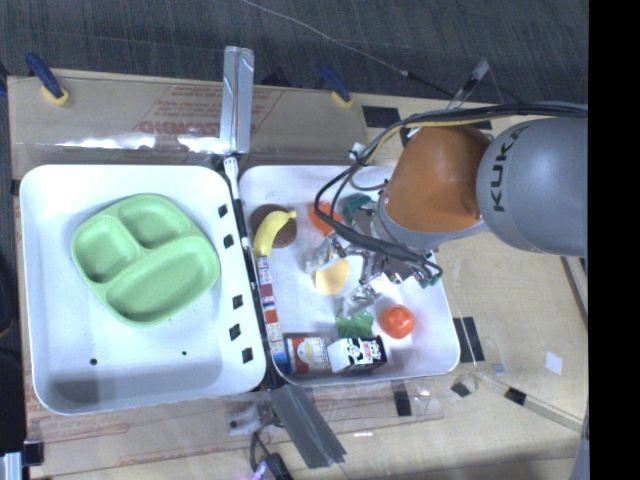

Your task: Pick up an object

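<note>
The right bin (300, 313) holds several small items. A yellow banana (268, 230) lies beside a brown round piece (288, 231) at its upper left. A pale yellow piece (332, 277) sits mid-bin, a green item (352, 325) below it, and a red tomato (398, 321) to the right. A milk carton (335, 353) lies along the front wall. My gripper (350, 273) hangs low over the middle of the bin, right by the pale yellow piece, under the orange wrist band (435, 180). The wrist and cables hide part of the bin's right side.
The left bin (40, 268) holds a green divided plate (145, 258). A red-orange item (322, 218) and a teal item (357, 206) peek out beside the wrist. A metal bar (238, 98) stands at the back between the bins.
</note>
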You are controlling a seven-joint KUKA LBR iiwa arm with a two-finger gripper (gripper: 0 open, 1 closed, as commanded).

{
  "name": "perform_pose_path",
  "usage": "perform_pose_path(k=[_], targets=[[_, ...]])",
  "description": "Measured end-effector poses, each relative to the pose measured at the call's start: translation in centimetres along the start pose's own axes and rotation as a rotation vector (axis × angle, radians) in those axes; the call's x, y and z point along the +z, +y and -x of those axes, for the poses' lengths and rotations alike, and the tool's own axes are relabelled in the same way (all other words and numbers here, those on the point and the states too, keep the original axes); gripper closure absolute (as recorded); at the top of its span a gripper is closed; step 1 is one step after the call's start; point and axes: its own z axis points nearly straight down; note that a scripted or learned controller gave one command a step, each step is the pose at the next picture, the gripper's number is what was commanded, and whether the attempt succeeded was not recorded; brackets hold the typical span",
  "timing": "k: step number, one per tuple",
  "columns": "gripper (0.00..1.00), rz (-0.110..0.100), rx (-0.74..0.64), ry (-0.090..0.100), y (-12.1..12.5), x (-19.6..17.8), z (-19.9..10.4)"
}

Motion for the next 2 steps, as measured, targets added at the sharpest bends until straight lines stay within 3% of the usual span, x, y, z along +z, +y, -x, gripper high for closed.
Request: perform_pose_path(k=[1, 2], targets=[[0.0, 0.001, 0.153, 0.001, 5.2, 0.1, -1.0], [0.0, -0.002, -0.193, -0.002, -1.1, -0.1, 7.7]])
